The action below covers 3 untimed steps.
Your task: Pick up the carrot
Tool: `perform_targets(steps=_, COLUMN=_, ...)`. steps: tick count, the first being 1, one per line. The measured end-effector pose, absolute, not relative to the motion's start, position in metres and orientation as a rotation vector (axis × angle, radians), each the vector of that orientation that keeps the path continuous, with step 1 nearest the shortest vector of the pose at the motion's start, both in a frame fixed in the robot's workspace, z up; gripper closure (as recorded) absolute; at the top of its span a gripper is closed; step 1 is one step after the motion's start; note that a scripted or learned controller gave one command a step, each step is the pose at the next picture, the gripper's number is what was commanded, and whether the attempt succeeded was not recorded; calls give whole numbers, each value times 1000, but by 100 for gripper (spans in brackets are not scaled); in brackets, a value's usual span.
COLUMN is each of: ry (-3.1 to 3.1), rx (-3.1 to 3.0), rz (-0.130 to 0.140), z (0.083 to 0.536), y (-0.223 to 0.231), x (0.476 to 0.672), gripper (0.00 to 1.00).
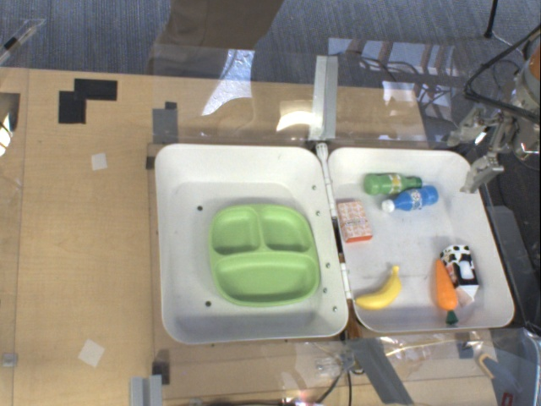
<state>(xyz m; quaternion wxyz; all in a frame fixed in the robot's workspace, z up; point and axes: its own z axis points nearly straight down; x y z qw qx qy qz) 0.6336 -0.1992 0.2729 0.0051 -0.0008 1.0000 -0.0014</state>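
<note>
The carrot (pixel 445 288) is orange with a dark green tip and lies lengthwise in the right bin (pixel 423 252), near its front right corner. A black-and-white cow-patterned carton (pixel 461 269) touches its right side. My gripper (pixel 483 161) hangs over the far right corner of the right bin, well behind the carrot and apart from it. Nothing shows in it.
The right bin also holds a yellow banana (pixel 380 292) at the front, a pink-and-white box (pixel 355 221) by the divider, and a green bottle (pixel 391 183) and a blue bottle (pixel 412 199) at the back. The left bin (pixel 182 227) holds a green divided plate (pixel 262 254).
</note>
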Motion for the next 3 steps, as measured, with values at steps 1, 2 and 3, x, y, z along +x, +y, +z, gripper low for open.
perform_targets(steps=1, ry=3137, rx=-193, rz=3, z=123, y=-202, x=567, gripper=0)
perform_targets(steps=2, ry=3074, rx=-484, rz=-8, z=93, y=-201, x=521, gripper=0)
perform_targets(steps=3, ry=3070, rx=-494, rz=-15, z=105, y=-201, x=523, gripper=100)
